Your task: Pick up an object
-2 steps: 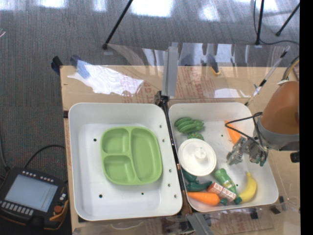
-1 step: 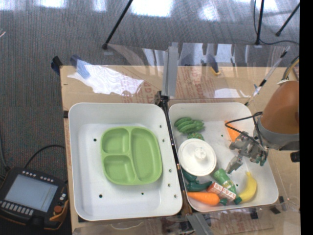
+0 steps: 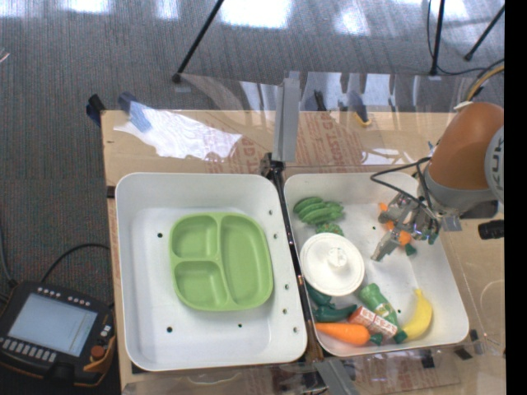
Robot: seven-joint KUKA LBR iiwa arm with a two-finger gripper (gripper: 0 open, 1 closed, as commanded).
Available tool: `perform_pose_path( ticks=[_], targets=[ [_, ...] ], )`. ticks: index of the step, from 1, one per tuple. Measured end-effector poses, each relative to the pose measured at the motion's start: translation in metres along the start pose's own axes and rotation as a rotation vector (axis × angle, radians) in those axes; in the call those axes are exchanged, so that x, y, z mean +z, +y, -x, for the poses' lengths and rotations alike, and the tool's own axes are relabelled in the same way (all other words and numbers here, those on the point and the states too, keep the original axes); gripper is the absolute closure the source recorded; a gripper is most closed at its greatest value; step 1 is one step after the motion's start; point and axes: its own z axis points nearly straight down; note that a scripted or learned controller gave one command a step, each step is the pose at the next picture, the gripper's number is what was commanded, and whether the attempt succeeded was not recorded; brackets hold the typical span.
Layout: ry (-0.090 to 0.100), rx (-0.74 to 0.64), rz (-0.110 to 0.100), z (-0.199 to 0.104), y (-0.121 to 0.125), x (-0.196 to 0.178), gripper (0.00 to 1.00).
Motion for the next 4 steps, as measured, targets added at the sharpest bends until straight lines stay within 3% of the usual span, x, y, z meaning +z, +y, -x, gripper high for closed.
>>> perform_pose_path(
  ticks=[2, 3, 4],
  targets=[
    [0.0, -0.032, -0.002, 0.0, 0.004, 0.0, 0.0],
    [-0.004, -0.036, -0.001, 0.001, 0.006, -0.012, 1.0],
    [-0.01, 0.005, 0.002, -0.005, 0.064, -0.092, 1.0]
  ],
)
